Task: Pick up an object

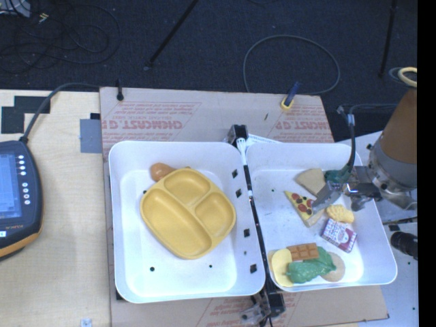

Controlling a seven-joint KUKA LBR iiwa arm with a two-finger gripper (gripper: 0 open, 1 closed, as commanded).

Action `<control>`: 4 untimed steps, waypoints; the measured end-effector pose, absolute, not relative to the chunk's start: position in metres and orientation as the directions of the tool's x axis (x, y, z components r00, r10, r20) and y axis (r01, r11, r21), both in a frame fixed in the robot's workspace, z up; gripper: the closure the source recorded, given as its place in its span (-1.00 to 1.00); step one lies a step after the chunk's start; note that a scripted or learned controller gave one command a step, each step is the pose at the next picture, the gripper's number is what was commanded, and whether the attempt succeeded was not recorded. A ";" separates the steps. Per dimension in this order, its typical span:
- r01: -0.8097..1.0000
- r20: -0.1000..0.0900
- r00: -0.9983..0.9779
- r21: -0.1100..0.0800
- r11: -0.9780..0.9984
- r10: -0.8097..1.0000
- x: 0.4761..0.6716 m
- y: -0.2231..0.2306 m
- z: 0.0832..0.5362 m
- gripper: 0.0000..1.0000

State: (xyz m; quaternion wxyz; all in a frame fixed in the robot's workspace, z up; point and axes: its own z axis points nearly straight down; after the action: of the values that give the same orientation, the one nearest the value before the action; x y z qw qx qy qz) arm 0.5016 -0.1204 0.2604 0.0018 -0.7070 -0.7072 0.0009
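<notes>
arm in from the right, orange band up top, wrist angled down-left, hand [325,197] low (finger state unclear)

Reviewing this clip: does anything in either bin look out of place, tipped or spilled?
Nothing looks spilled or damaged. One oddity: the yellow divided plate in the left bin sits skewed to the bin's walls, with a small orange-brown item partly hidden under its upper-left edge. The right bin's toy food lies loosely scattered.

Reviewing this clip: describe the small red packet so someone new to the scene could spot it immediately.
Look in the right-hand bin, the one the arm reaches into. Near its right wall, just below a small yellow toy, lies the red packet. It is the only dark red, boxy item there, with a pale label on its face.
</notes>
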 end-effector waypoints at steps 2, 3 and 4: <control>1.000 -0.007 0.002 0.005 -0.002 1.000 0.567 -0.140 0.088 -1.00; 1.000 -0.001 -0.002 0.003 0.002 1.000 0.627 -0.154 0.088 -1.00; 1.000 0.001 0.004 -0.003 -0.004 1.000 0.589 -0.140 0.088 -1.00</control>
State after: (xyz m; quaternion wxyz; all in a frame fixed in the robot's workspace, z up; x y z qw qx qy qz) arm 0.5886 -0.1396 0.0879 0.0016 -0.7084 -0.7058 0.0008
